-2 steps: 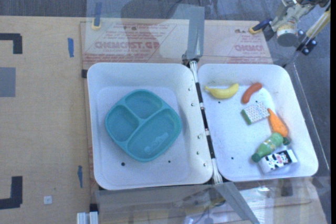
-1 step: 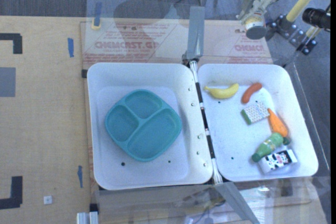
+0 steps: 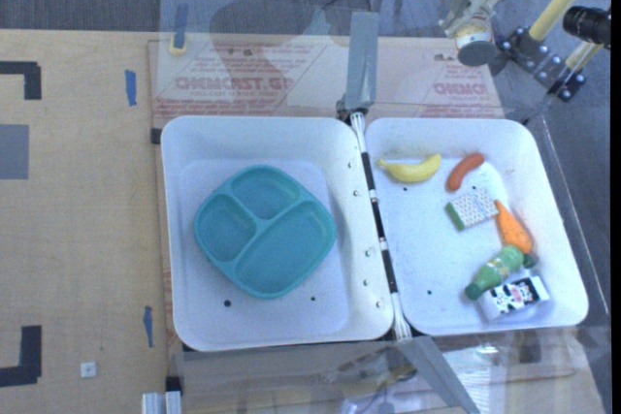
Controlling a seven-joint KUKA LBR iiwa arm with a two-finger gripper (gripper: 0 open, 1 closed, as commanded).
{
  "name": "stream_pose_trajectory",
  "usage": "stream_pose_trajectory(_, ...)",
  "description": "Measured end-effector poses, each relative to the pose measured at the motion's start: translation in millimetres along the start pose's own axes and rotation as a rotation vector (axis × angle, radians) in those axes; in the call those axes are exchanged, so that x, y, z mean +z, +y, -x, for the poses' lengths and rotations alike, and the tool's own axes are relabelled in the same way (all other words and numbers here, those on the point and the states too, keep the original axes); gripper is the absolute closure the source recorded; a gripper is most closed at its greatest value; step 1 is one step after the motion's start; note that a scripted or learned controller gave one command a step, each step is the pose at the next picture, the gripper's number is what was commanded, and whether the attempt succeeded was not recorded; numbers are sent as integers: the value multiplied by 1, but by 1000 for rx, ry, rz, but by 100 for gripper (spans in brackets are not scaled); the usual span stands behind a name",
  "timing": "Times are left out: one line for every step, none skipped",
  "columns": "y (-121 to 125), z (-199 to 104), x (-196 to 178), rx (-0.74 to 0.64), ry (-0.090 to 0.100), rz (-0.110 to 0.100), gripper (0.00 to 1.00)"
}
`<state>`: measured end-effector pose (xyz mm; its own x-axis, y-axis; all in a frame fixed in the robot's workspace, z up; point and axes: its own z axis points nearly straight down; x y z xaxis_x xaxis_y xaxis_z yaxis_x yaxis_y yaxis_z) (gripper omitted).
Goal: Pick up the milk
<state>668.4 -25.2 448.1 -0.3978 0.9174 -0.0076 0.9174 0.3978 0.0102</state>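
We see the milk (image 3: pixel 513 297), a small white carton with black patches, lying on its side in the near right corner of the right bin (image 3: pixel 553 172). It touches the lower end of a green vegetable-shaped toy (image 3: pixel 495 272), which slants up to the right just above it. Beyond that toy lies an orange carrot (image 3: pixel 513 227), tilted, its lower end close to the green toy's upper end. Just left of the carrot sits a small speckled square block (image 3: pixel 473 208), turned at an angle. Farther back in the same bin we find a red-orange sausage-shaped piece (image 3: pixel 464 171) and, to its left, a yellow banana (image 3: pixel 410 169) near the inner wall.

The left bin (image 3: pixel 184 150) carries a teal divided plate (image 3: pixel 264 230) with three compartments, resting slightly left of the bin's middle. Both bins stand side by side on the counter (image 3: pixel 78 208), their inner rims touching.

The end effector (image 3: pixel 473 22) hangs at the upper right, beyond the far edge of the right bin and well apart from the milk. It appears small and partly blurred, so we cannot tell whether it stands apart or together. We see nothing gripped in it.
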Motion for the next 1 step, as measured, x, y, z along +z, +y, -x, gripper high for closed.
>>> stream_pose_trajectory(-22,-52,33,-48,7,-8,100)
